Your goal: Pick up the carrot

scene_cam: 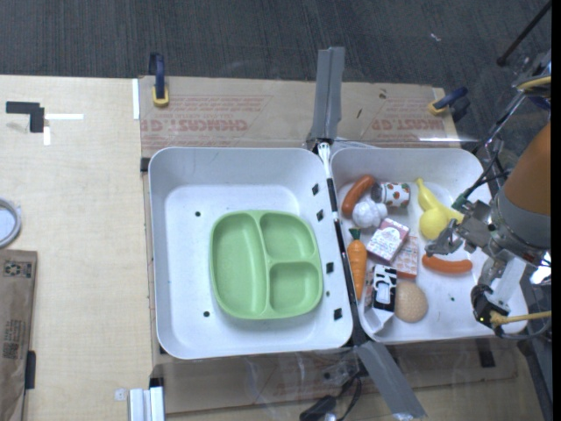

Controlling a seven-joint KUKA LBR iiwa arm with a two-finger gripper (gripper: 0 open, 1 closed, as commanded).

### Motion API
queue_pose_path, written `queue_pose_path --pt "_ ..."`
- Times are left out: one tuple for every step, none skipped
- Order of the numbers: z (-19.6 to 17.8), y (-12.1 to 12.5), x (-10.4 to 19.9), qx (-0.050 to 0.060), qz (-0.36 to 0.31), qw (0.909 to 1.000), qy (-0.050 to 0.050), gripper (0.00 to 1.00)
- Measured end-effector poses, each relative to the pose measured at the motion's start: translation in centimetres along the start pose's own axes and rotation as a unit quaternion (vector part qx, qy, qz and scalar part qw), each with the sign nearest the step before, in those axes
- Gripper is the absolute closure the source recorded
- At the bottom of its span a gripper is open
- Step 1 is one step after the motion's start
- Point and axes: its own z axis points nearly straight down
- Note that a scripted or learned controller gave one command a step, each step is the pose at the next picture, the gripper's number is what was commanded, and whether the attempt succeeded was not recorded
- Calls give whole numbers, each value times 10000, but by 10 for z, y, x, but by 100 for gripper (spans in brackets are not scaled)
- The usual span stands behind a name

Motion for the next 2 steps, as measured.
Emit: queue_pose_path --pt "90 -1 2 0 1648 9863 18 0" --pt "81 1 2 -12 1629 9866 16 100"
